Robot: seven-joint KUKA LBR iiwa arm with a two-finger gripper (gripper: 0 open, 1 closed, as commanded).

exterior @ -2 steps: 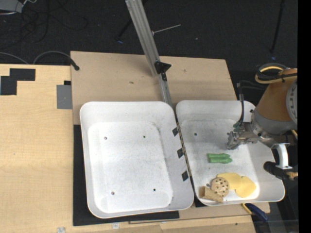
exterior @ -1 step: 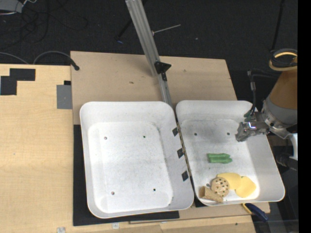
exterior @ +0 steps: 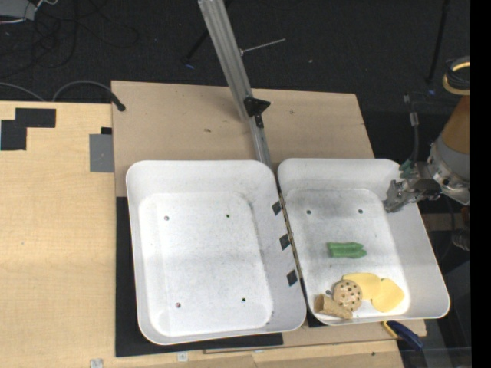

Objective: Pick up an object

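Two shallow white bins sit side by side on a pale wooden bench (exterior: 322, 121), both smooth plastic with rounded corners. Within the right bin (exterior: 418, 244) lie a small green block (exterior: 345, 249), two flat yellow discs (exterior: 378, 291) overlapping each other, and a round tan piece (exterior: 347, 293) dotted with dark holes, all near its front edge. A ribbed metal rail (exterior: 230, 60) slants across the bench behind. From the right, the arm's gripper (exterior: 399, 192) hangs over the right bin's far right rim, well apart from the objects. Whether its fingers are spread or pressed together, I cannot tell.
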